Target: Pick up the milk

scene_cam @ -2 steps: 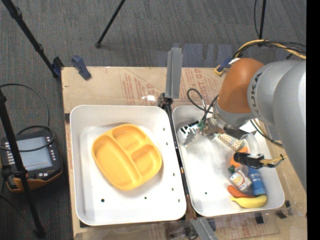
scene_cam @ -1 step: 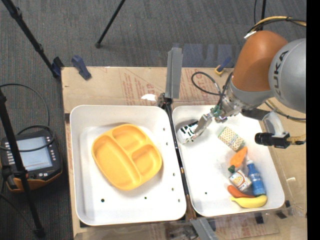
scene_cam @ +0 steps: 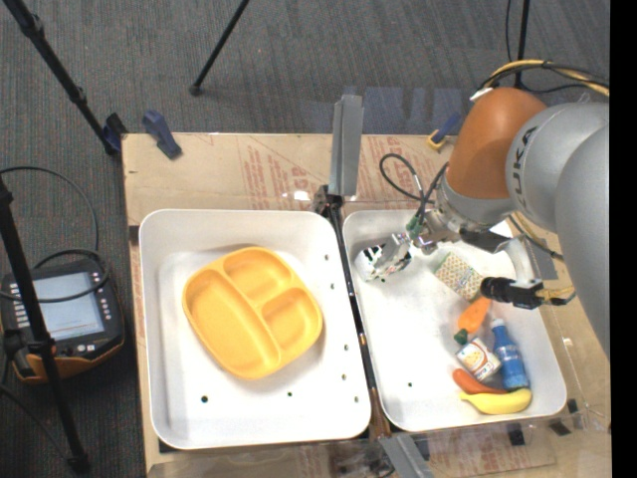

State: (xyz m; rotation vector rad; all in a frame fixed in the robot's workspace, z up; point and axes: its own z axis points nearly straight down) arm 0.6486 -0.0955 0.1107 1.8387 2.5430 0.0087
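Evidently the pick is not yet made: the gripper (scene_cam: 383, 260) hangs over the far left of the right bin (scene_cam: 418, 406), whether open or closed I cannot tell, while the milk (scene_cam: 478, 358) lies well apart, near right, among the toy food.

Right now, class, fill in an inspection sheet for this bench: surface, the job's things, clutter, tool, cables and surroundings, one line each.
Surface: wooden bench bearing left bin and right bin.
Job's things: small carton, likely the milk, in the right bin's near corner, untouched.
Clutter: yellow divided plate in left bin; carrot, blue bottle, banana and patterned packet in right bin.
Tool: over the right bin's far left part, away from the carton; finger state unclear.
Cables: black loops by the wrist.
Surroundings: pendant on the floor at left, tripod legs, grey carpet.
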